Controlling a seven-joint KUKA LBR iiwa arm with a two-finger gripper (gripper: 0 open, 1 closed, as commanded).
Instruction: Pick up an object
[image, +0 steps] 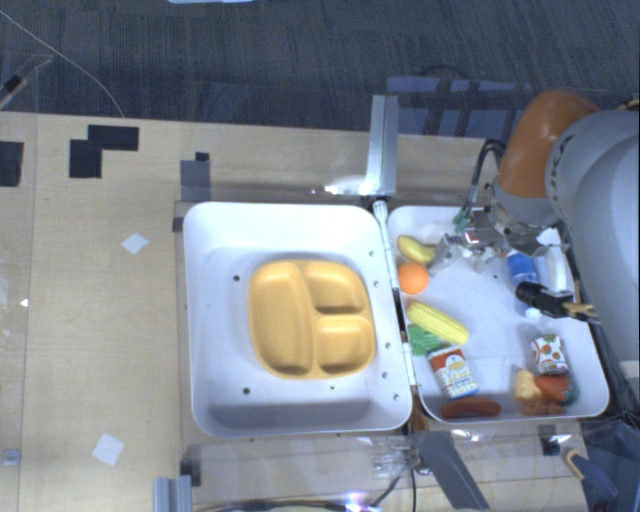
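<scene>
The right bin (500, 300) holds several toy foods: a yellow banana (414, 249), an orange (412, 279), a corn cob (437, 322) with a green piece beside it, a red-labelled can (453, 372), a sausage (470, 408), a small carton (548, 353) and a blue bottle (522, 267). My gripper (470, 240) hangs at the back of this bin, just right of the banana. I see nothing between its fingers.
The left bin (215, 250) bears a yellow divided tray (308, 317). The grey arm with its orange band (535, 140) covers the right bin's back right corner. A metal post (383, 150) stands behind the bins' shared wall.
</scene>
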